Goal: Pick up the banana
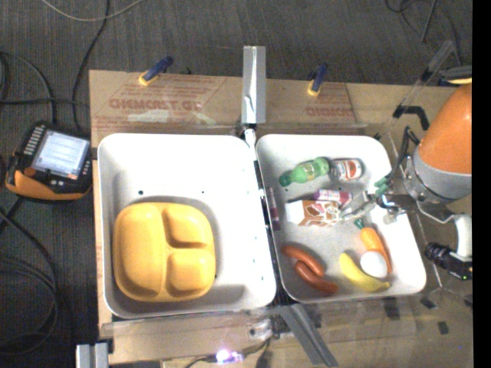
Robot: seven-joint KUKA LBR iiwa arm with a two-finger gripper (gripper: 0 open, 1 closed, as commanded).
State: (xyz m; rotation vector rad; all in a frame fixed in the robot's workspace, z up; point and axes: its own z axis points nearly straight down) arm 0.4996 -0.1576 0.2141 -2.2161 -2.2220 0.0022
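From the camera view above the counter (107,98), the banana (359,275) lies in the right bin (270,205), near that bin's front right corner. It is yellow, short and gently curved, lying flat, with a white egg (374,264) touching its upper side and an orange carrot (376,243) just behind that. Two red sausages (308,267) lie to its left. Farther back are a snack packet (318,209), a green bottle (304,171) and a can (347,168). The gripper (368,205) hovers over the bin's right side, near the packet and well apart from the banana; I cannot tell how far its fingers are spread. The left bin (115,159) holds a yellow divided tray (164,249).
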